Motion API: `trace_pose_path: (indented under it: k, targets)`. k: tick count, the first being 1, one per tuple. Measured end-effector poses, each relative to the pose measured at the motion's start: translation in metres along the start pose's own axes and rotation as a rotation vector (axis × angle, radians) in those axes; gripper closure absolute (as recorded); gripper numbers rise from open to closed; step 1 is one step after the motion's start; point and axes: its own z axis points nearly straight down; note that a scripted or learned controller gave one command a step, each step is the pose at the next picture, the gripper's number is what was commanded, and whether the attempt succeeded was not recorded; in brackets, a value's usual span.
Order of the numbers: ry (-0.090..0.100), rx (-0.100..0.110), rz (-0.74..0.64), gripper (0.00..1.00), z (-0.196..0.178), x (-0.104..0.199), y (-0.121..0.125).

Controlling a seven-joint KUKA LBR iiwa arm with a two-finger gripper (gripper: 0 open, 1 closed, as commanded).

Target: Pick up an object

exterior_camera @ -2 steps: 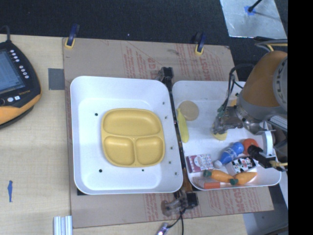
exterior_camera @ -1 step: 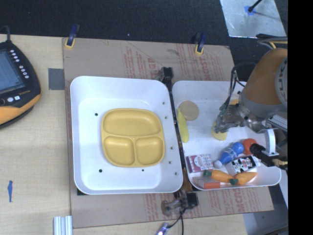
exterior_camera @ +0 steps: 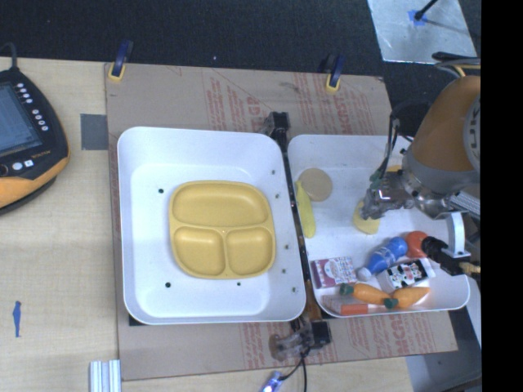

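The claw (exterior_camera: 377, 204) sits low in the right bin (exterior_camera: 343, 149), right beside a small pale-yellow piece (exterior_camera: 364, 220) that lies on that bin's floor; how wide it stands cannot be told from this angle, and nothing is seen between its fingers. The arm (exterior_camera: 445, 145), grey with an orange band, comes in over the right bin's far side.

The table (exterior_camera: 57, 284) carries a brown cardboard sheet (exterior_camera: 245, 104) under both bins. The left bin (exterior_camera: 139, 219), touching the right bin along one edge, holds a yellow three-compartment tray (exterior_camera: 222, 227) in its middle.

Inside the right bin, a yellow banana-like piece (exterior_camera: 306, 211) lies along the wall shared with the left bin, and a tan round disc (exterior_camera: 315, 184) is just beside it. Along the right bin's near edge lie a small red-and-white packet (exterior_camera: 333, 271), a blue object (exterior_camera: 384, 258), a red object (exterior_camera: 417, 242), a black-and-white patterned piece (exterior_camera: 405, 274) and an orange carrot-like piece (exterior_camera: 384, 295), crowded together.

A black-and-orange control pendant (exterior_camera: 20, 137) rests on the table, well apart from the left bin.
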Motion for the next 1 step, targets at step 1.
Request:
trace_pose_path:
  k: [1]
  targets:
    - [-0.003,-0.002,-0.001,1.00,-0.0103,-0.0011,0.0005]
